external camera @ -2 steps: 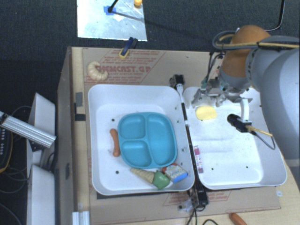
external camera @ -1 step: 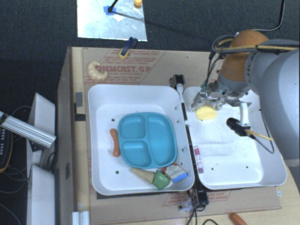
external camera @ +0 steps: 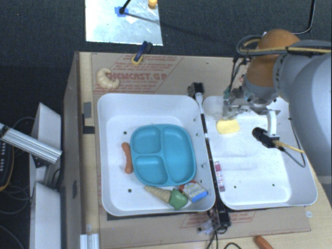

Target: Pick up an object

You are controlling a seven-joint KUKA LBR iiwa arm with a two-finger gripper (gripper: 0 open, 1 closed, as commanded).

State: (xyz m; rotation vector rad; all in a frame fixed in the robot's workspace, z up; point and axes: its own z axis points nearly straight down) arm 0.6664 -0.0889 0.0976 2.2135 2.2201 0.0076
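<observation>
On the bench [external camera: 155, 74], the right bin [external camera: 259, 188] is holding a yellow block [external camera: 228, 126]. Your gripper [external camera: 232, 110] is hanging by the block's far edge; you cannot tell if it is open.

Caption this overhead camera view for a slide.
Pincer near a yellow piece in the right bin; blue divided plate in the left bin.

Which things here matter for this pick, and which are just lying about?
In play: gripper; pale yellow block beside it in the right bin.
Lying about, left bin: blue divided plate, orange sausage, cone, green piece, small packet.
</observation>
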